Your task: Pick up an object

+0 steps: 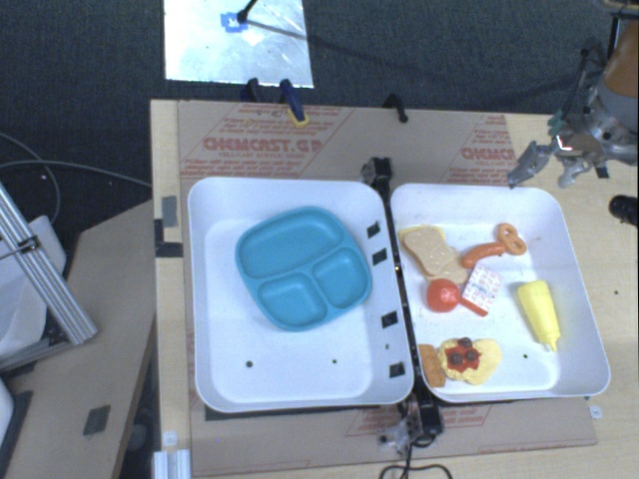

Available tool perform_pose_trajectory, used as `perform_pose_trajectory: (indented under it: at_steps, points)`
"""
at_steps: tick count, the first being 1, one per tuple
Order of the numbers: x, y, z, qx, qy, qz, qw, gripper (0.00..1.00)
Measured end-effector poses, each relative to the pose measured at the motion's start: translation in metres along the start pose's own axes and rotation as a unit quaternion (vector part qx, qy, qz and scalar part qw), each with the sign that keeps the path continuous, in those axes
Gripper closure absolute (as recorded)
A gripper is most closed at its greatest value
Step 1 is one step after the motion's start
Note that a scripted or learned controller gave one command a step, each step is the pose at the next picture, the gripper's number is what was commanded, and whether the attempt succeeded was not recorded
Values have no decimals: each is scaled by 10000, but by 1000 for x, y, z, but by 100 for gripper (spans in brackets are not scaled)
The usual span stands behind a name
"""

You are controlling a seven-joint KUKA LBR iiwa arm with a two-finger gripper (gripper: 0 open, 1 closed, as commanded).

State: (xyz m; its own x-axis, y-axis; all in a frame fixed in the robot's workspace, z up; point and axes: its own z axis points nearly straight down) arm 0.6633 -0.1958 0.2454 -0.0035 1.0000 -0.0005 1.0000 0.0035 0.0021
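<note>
Two white bins side by side on the bench: left bin [215, 367] bearing a blue sectioned plate [303, 279] near its middle; right bin [579, 367] holding the small toy foods. Within the right bin, a slice of bread [429, 250] towards the inner far corner, an orange sausage [486, 252] and a pretzel [510, 238] near the far edge, a red tomato [443, 294] touching a white patterned packet [481, 289] about the middle, a yellow bottle [539, 312] by the outer edge, and a fried egg with red topping [465, 358] beside a biscuit [432, 364] at the near edge. Gripper [547, 163] hovering just past the right bin's far outer corner, fingers spread apart, grasping nothing. Likeliest pick: the yellow bottle, lying apart from the rest with room on both long sides. Probably light, hollow, stiff plastic, smooth and somewhat slippery, prone to rolling if nudged. Best taken across the middle of its body, jaws square to its long axis. Tomato round and liable to squirt out; egg and packet too flat for an easy pinch.
</note>
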Motion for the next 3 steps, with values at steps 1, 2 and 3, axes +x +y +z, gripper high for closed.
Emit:
perform_pose_trajectory:
  at_steps: [1, 2, 3]
  points:
    - [-10, 4, 99, 33, 6, 11, 10000, 0]
    - [-10, -76, 165, 49, 13, 24, 10000, 0]
    - [9, -122, 98, 11, 7, 14, 10000, 0]
